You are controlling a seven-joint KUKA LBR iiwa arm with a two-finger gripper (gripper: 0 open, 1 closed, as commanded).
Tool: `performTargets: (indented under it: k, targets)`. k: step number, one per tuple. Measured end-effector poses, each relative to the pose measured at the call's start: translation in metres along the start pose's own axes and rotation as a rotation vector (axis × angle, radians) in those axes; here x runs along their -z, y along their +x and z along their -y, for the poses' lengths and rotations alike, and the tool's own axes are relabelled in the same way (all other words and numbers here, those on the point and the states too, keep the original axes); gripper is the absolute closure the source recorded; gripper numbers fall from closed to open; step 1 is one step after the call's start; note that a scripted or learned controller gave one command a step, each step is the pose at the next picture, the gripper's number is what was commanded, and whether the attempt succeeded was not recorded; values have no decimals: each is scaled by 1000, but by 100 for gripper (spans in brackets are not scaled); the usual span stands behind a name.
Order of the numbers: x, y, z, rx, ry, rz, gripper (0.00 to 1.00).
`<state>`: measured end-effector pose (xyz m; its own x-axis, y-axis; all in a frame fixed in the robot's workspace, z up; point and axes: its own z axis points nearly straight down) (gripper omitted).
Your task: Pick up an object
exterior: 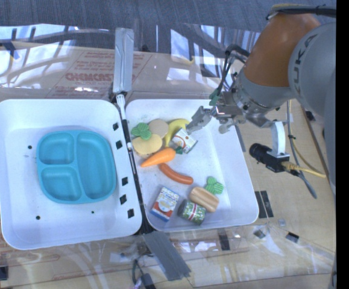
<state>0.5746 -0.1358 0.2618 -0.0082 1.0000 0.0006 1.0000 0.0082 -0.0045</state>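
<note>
White right bin point(242, 179) keeps all its toys; gripper point(193, 125) hangs over the banana point(175, 127), finger spread indiscernible, nothing visibly grasped. Pick-up not yet done.

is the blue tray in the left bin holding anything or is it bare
Bare. The blue tray lies flat in the left bin, and all three of its compartments show only blue. The toy food sits in the right bin.
</note>
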Motion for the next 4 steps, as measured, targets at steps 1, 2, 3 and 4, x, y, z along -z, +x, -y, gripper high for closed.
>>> performTargets:
  k: [1, 2, 3, 4]
  targets:
    - [61, -26, 2, -63, -6, 1, 0]
    - [69, -6, 5, -111, -3, 1, 0]
    - [-77, 68, 2, -119, 11, 0, 0]
    - [-165, 20, -32, 3, -8, 3, 0]
